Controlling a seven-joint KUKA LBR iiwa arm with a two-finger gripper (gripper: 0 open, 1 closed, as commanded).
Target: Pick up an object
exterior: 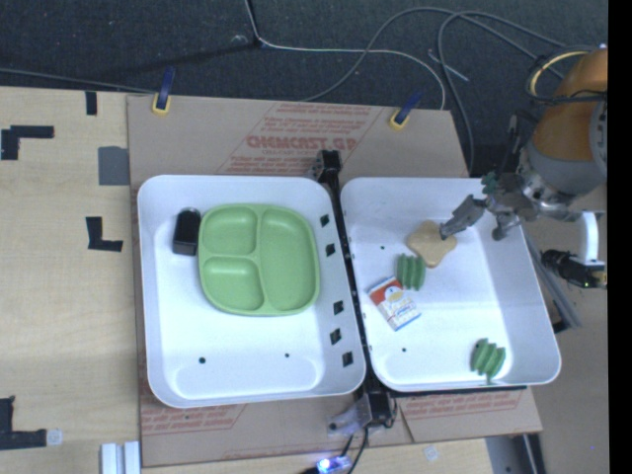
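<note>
Pincer [456,227] sits against the lumpy tan object [431,244] in the right bin [513,304]; can't tell its grip. Smooth green divided plate [260,260] left, cardboard sheet [296,136] over the wooden bench [59,294].

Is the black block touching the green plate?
Touching, as far as the camera view shows: the black block sits right against the green plate's left rim in the left bin, with no white gap between them.
</note>
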